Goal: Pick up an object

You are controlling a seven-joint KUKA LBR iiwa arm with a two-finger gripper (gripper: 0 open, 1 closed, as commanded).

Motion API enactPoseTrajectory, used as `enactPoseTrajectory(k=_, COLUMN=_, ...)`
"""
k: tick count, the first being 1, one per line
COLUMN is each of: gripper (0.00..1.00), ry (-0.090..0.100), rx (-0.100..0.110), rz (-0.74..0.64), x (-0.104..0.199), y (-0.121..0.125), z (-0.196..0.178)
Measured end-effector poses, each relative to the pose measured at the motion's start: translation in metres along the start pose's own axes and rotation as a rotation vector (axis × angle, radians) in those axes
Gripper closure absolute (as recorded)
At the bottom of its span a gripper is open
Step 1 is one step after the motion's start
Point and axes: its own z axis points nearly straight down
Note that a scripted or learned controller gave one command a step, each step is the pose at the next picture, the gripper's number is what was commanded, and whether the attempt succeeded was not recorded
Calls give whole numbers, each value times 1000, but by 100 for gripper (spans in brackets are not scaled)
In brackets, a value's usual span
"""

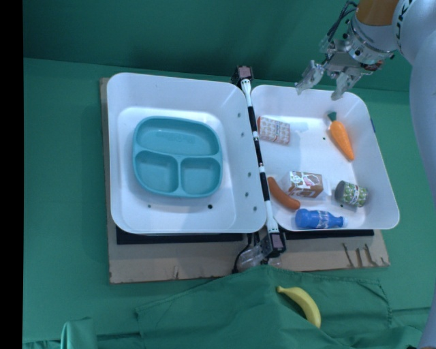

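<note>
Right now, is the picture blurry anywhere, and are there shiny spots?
In the camera view, the claw looks a little soft; the carrot and blue bottle look clear; the white bins are bright with soft shadows, no harsh glare.

The arm (417,41), at 1 o'clock in the view, is pale grey and smooth, with an orange band (377,9) just above the wrist. Below the band sits a silver metal wrist flange with dark fittings. Thin dark cables run down its left side. The gripper (325,80) is grey-silver metal, with two short, pale fingers (308,76).
</note>
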Motion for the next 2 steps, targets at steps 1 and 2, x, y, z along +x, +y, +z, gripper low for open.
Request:
enactPoseTrajectory(k=1, gripper=0, ry=-2, rx=6, rz=7, x=-63, y=-59, z=39)
enactPoseTrajectory(k=2, gripper=100, ry=-6, rx=-8, rz=4, x=-61, y=-54, z=23)
